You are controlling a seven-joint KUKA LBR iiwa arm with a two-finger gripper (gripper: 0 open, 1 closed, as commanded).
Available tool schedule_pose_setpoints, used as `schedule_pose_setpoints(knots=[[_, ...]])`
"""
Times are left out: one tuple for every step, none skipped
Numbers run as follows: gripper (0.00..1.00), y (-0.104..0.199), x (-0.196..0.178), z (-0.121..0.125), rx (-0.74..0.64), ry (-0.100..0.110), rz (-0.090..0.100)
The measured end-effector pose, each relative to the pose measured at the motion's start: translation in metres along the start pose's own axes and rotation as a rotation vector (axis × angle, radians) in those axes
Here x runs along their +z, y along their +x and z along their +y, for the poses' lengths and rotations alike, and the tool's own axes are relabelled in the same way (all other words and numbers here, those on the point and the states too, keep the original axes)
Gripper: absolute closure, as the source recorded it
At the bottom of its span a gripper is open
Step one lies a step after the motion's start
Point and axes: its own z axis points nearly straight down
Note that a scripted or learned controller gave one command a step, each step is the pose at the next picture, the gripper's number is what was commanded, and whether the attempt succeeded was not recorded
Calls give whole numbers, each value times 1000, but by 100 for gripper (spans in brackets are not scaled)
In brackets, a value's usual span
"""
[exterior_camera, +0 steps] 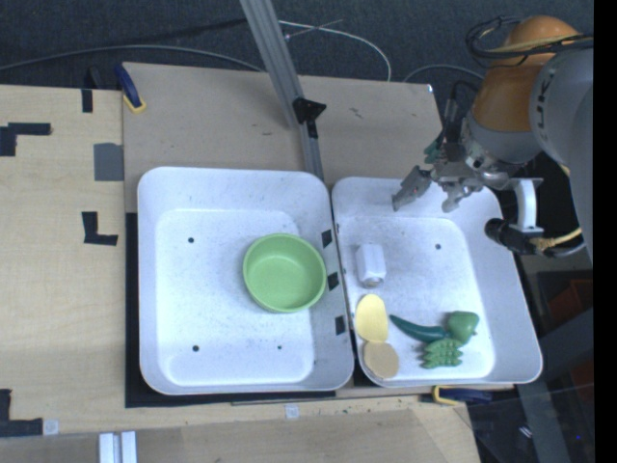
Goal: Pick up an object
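The wooden bench (58,287) carries two shallow white bins side by side. The left bin (174,201) holds one green bowl (283,272), which stands upright near the middle, a little toward the wall it shares with the other bin. The right bin (501,307) holds all the small things.

The grey arm (569,95), with its orange band (516,66), comes in from the right and ends over the far edge of the right bin. The gripper (431,193) hangs there with its two fingers spread apart, one pointing to the left and one lower to the right, and nothing is between them. It is released and holds nothing.

The things to pick lie in the near half of the right bin, well apart from the gripper. A small white-grey block (371,262) is the closest one; it lies below and to the left of the gripper, near the left wall of the bin. Nearer to the camera a pale yellow oval piece (372,317) touches a tan round piece (382,359) in the near left corner. Beside them lies a dark green long vegetable (416,329), which reaches to a green pepper-like toy (463,324). Just below it is a small green bumpy toy (442,354).

A grey metal pole (275,51) rises behind the bins, between them.
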Motion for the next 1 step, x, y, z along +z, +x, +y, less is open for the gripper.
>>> schedule_pose_setpoints(knots=[[0, -2, 65, -3, 0, 1, 0]])
